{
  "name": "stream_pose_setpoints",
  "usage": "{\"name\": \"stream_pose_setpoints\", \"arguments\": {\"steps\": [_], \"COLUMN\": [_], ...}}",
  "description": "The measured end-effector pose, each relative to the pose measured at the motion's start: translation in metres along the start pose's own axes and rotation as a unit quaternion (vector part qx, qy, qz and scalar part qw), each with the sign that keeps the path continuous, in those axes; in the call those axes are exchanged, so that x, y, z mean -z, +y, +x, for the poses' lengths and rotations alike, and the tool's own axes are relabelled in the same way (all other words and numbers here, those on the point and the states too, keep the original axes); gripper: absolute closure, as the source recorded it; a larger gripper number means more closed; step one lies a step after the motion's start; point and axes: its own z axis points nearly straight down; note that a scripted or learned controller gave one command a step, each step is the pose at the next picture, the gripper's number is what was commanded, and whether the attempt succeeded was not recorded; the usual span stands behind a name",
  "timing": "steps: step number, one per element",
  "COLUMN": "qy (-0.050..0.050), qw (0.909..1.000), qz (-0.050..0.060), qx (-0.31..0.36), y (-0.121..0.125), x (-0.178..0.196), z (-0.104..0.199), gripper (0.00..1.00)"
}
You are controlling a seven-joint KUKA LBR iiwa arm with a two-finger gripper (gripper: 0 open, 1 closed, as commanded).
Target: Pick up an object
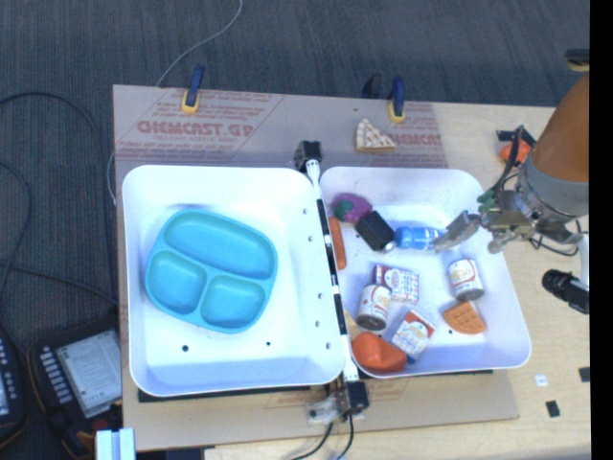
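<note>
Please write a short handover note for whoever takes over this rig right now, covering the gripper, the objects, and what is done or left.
Gripper: over the right bin's upper right area, fingers spread, nothing between them.

Objects: all lie in the right bin. A blue bottle is just left of the gripper, beside a black block and a purple item. Small cans, snack packets and orange pieces sit lower down. The left bin holds a blue divided plate.

Done: nothing lifted yet.

Left: close on one object, probably the bottle or the nearest can, and raise it.
</note>
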Motion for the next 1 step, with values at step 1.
{"name": "stream_pose_setpoints", "arguments": {"steps": [1], "qy": [0.0], "qw": [1.0], "qz": [-0.004], "qx": [0.0], "y": [-0.0164], "x": [-0.1256], "z": [0.0438], "gripper": [0.0]}}
